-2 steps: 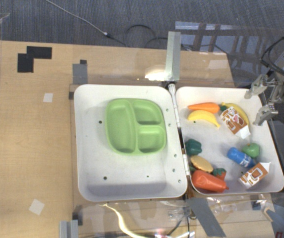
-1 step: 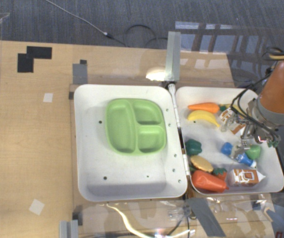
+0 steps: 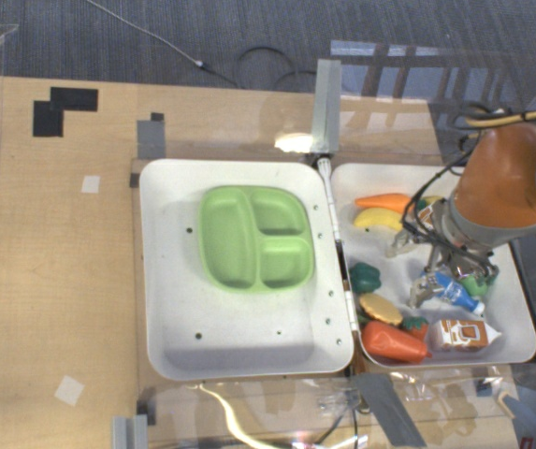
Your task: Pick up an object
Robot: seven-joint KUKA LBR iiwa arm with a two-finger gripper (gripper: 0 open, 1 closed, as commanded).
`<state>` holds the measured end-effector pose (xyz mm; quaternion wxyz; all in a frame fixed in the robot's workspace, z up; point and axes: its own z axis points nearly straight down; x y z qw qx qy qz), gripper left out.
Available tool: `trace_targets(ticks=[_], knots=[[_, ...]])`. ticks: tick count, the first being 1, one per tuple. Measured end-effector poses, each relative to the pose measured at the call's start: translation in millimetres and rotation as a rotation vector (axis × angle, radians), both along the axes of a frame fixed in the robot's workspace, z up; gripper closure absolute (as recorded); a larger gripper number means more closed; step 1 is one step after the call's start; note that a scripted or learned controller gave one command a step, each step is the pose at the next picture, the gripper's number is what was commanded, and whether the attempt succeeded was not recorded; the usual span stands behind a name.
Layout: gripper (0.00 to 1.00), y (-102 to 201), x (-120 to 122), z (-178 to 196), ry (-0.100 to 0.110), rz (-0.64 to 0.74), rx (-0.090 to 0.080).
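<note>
- Camera view looks down on a wooden bench bearing two white bins side by side.
- Left bin holds a green divided plate, lying flat near its middle, slightly toward the far side.
- Right bin holds the small things and the arm's working end.
- Arm, with its orange band, reaches in from the right and hangs over the right bin's middle.
- Gripper points down and left; its two fingers stand apart, one near the banana, the other near the bottle, with bare bin floor between them and nothing held.
- Red pepper lies at the bin's near left corner.
- Carton lies just right of the pepper, near the near wall.
- Carrot lies at the far left, with a banana touching its near side.
- Blue bottle lies right of the nearer finger.
- Tan oval piece sits just beyond the pepper.
- Dark green piece sits by the left wall, beyond the tan one.
</note>
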<state>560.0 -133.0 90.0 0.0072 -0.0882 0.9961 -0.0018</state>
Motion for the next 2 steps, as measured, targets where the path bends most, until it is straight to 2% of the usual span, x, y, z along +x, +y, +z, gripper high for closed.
trace_targets(ticks=[1,2], knots=[[0.0,-23.3,78.3,-1.5,0.003,0.405,-0.003],[0.0,-64.3,20.2,-1.1,0.005,0.083,-0.002]])
